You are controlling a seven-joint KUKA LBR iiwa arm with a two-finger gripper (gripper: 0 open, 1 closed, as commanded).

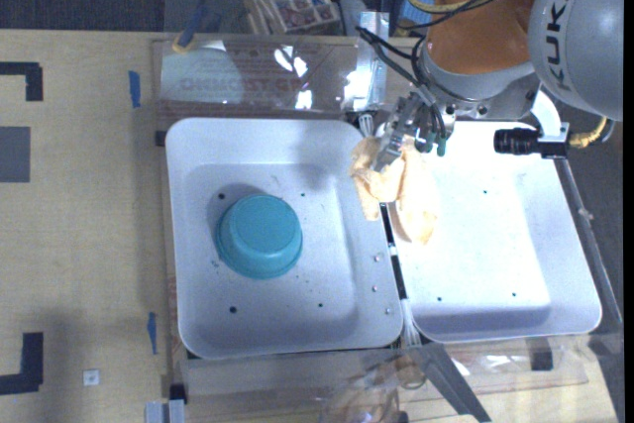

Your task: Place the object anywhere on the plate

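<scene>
Looks like the gripper [401, 142] is carrying the floppy yellowish object [401, 193], fingers clamped on its top edge as it's dangling over the seam between the two bins, so next it's needing to swing left over the teal plate [260, 234].

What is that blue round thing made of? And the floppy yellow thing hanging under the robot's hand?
The blue round thing looks like hard plastic: one even teal colour, smooth, with a soft matte sheen. It sits in the left white bin. The yellow thing looks like soft cloth or thin foam, since it droops and folds over the bins' shared edge. Which one is hard to tell.
</scene>
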